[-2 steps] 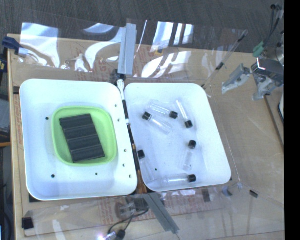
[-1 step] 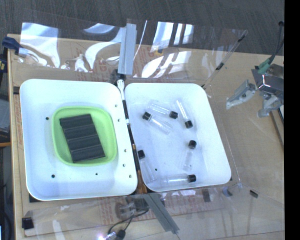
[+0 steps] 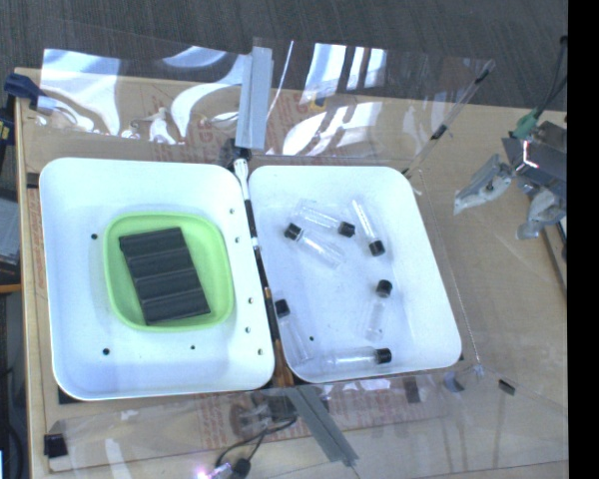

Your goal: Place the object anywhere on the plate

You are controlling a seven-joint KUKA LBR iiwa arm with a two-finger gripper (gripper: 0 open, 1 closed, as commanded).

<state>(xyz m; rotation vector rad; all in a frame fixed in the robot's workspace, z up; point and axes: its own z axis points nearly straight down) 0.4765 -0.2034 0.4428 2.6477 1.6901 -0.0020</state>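
You're looking at the start of a pick: nothing from the right bin (image 3: 431,267) has been lifted, so I judge the reach toward an object is the step in hand. Nearest you, along that bin's front wall, lies a clear vial with a black cap (image 3: 362,358), and just behind it another vial (image 3: 378,307) stands more upright in the picture, cap away from you. Farther back, a loose cluster of clear vials (image 3: 324,230) lies toward the bin's rear, caps pointing different ways, and one more sits at the left wall near the divider. In the left bin (image 3: 60,267) sits the green plate (image 3: 215,257), already carrying a dark ribbed block (image 3: 163,273) across most of its middle. The next move calls for choosing a vial lying apart from the others, and then aiming for the bare green margin around the block. Farthest off, at the right over the worktop (image 3: 499,317), the end effector (image 3: 499,190) hangs well apart from both bins; you cannot tell from here how its grip is set.
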